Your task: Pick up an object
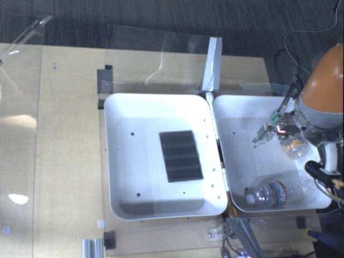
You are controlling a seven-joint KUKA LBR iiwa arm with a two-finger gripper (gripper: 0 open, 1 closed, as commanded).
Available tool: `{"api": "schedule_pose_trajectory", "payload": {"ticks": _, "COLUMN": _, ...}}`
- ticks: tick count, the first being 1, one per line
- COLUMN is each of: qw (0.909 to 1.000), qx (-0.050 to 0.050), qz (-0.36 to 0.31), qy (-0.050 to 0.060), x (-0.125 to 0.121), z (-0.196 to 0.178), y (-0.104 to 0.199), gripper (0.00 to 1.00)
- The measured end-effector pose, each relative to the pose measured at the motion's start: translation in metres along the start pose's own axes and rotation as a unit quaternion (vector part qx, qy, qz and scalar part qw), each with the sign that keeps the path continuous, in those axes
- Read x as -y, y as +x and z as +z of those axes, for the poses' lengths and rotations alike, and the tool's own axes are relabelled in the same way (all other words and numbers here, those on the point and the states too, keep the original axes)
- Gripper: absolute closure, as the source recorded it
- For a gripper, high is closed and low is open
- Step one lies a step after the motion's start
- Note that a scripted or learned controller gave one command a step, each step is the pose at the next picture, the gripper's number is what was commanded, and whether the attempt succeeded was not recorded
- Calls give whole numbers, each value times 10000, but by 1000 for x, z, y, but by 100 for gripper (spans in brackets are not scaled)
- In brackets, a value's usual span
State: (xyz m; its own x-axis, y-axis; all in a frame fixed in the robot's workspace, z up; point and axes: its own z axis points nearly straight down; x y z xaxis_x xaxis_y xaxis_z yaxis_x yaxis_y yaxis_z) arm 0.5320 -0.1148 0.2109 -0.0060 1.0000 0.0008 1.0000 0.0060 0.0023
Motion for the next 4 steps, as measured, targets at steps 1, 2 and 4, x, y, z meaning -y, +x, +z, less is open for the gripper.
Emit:
{"api": "schedule_pose_trajectory", "payload": {"ticks": 1, "qw": 9975, "qx": 8, "qz": -708, "qy": -25, "x": -31, "z": 2, "y": 4, "gripper": 0}}
{"api": "schedule_pose_trajectory", "payload": {"ticks": 2, "qw": 9921, "qx": 13, "qz": -1254, "qy": -16, "x": -74, "z": 30, "y": -73, "gripper": 0}}
{"api": "schedule_pose_trajectory", "payload": {"ticks": 4, "qw": 9912, "qx": 17, "qz": -1323, "qy": -31, "x": -87, "z": 123, "y": -90, "gripper": 0}}
